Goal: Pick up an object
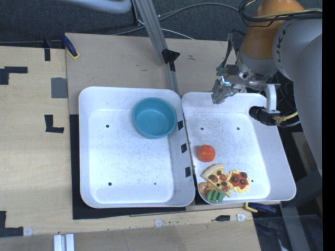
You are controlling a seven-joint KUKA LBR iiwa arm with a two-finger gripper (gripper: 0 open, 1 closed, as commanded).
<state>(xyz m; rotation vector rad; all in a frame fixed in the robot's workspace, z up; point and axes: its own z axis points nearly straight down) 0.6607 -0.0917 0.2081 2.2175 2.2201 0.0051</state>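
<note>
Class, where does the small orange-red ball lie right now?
The orange-red ball lies in the right bin, near its left wall, just above the toy pizza slices.

- Two white bins (pixel 99 192) are seen.
- One blue bowl (pixel 154 117) is seen.
- One small orange ball (pixel 206 152) is seen.
- Two toy pizza slices (pixel 215 175) are seen.
- One green toy (pixel 214 195) is seen.

Arm (pixel 298 41): cut off at right edge. End effector (pixel 224 91) above right bin (pixel 272 156): fingers too small, state unclear.
</note>
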